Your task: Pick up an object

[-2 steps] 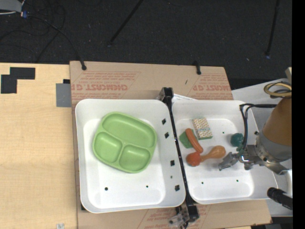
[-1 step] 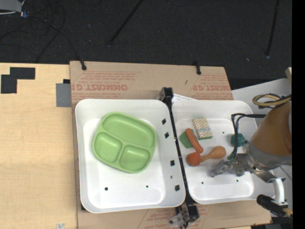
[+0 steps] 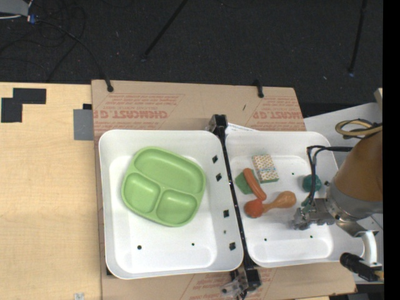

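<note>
The right bin (image 3: 284, 249) holds a small patterned box (image 3: 265, 167), an orange-red carrot-like toy (image 3: 254, 183), a red and tan drumstick-like toy (image 3: 270, 204), a dark green piece (image 3: 242, 185) and a teal object (image 3: 312, 182). My gripper (image 3: 306, 219) is low over the right side of this bin, just right of the drumstick's tan end and below the teal object. The arm's orange band (image 3: 362, 170) rises behind it. Nothing shows between the fingers.
The left bin (image 3: 125, 242) holds a green divided plate (image 3: 164, 185). A black divider (image 3: 228, 199) runs between the bins. Cardboard (image 3: 187, 108) lies under both bins, with the wooden bench (image 3: 44, 199) to the left.
</note>
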